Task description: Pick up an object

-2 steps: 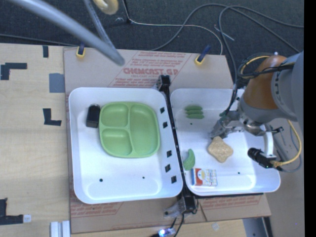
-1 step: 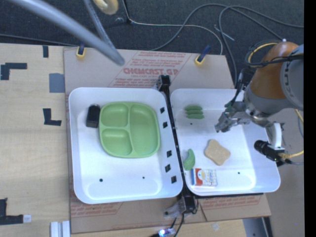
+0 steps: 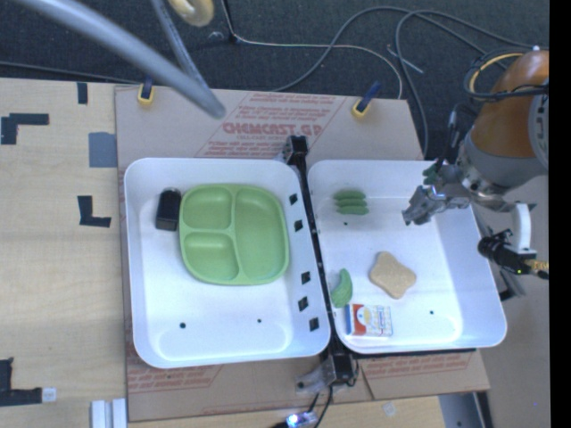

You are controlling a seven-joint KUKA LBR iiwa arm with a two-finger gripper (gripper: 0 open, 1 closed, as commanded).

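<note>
Left bin (image 3: 143, 328): holding green divided plate (image 3: 235, 234), black block (image 3: 168, 209) touching its left edge.
Right bin (image 3: 473, 328): holding bread slice (image 3: 393, 275) centre, long axis running diagonally; green pods (image 3: 351, 202); carton (image 3: 368, 319).
Gripper (image 3: 417, 210): hovering over right bin's upper right, nothing between fingers; fingers slightly spread.

arm (image 3: 526, 105) cut off at right edge

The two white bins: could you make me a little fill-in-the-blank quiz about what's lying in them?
1. The green divided plate lies in the ____ bin.
2. The small black object lies directly ____ of that plate.
3. The slice of toast lies in the ____ bin.
4. The robot's hand hovers over the ____ bin.

Missing words: left; left; right; right
</note>
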